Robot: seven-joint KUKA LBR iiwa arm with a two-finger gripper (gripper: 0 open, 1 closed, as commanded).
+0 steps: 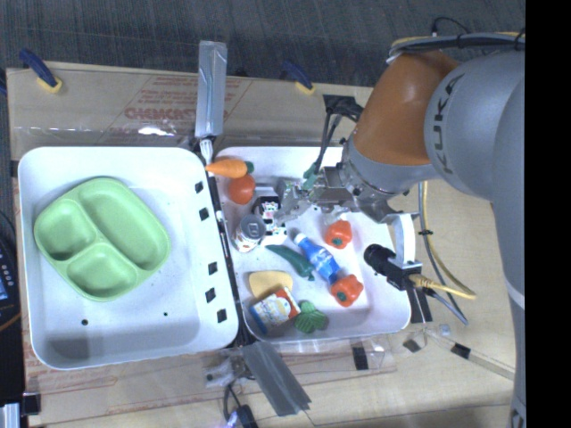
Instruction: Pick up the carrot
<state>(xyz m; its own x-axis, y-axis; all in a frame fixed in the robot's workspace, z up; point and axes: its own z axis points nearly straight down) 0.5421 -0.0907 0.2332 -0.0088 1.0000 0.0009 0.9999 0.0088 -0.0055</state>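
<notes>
While cardboard [107, 105] lines the bench, dark carpet [268, 16] lies beyond.

We see the carrot [227, 167] wedged in the right bin's far-left corner, against the divider [217, 230], with a tomato [241, 189] touching its near side. The gripper [290, 205] hangs just beside them. The bin floor between carrot and gripper lies open.

The carrot [227, 167] at the frame's centre top is orange with a green tip. The sectioned plate [100, 236] at left is pale green, in a white bin [36, 328]. A bottle [314, 257] right of centre is blue. The arm [464, 105] is grey with an orange band.
</notes>
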